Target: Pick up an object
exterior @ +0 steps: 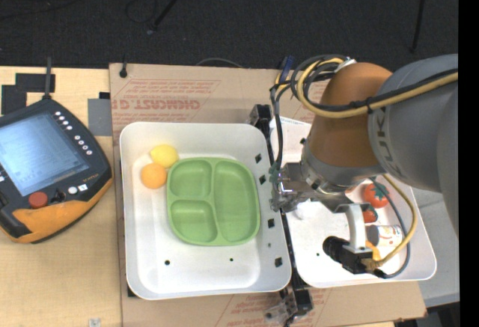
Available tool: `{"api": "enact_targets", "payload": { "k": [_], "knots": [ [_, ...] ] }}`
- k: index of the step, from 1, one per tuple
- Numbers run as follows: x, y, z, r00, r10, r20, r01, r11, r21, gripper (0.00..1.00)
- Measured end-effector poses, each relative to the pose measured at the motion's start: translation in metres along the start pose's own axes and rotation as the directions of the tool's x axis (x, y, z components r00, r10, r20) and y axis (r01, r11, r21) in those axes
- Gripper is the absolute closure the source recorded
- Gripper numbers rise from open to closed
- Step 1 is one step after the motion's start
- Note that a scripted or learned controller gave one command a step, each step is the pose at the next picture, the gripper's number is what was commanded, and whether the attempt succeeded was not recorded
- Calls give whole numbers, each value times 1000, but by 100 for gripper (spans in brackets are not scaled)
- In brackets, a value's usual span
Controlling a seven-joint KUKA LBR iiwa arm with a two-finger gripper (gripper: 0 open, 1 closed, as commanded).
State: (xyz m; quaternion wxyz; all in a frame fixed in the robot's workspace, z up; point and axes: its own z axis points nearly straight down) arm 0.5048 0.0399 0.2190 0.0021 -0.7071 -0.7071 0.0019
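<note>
Landmark: green plate (213,200), three compartments, lying flat in the middle of the left bin (194,273); all three compartments are bare.
Yellow ball (164,155): on the bin floor at the plate's upper-left corner, touching or just short of its rim.
Orange ball (153,176): just left of the plate's upper-left rim, directly below the yellow ball and touching it.
Right bin (419,262): to the right of the plate, beyond the divide between the two bins; much of its floor is covered by the arm.
Arm (352,123): grey body with an orange band, reaching in from the right of the plate, bent down over the right bin.
Gripper (287,194): low over the divide between the bins, just right of the plate's right rim, at the height of the plate's middle. How far it is open cannot be told, and nothing can be seen held in it.
Red object (376,196): small and rounded, in the right bin, well to the right of the plate, partly hidden by the arm.
Teach pendant (45,161): on the bench well to the left of the plate, outside the bins, screen facing up.
Cardboard sheet (187,93): under both bins, showing beyond the plate's far side.
</note>
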Motion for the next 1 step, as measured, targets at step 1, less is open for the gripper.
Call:
{"api": "enact_targets", "payload": {
  "k": [1],
  "knots": [
    [-1, -7, 0, 1000, 0, 1, 0, 1000, 0, 100]
  ]
}}
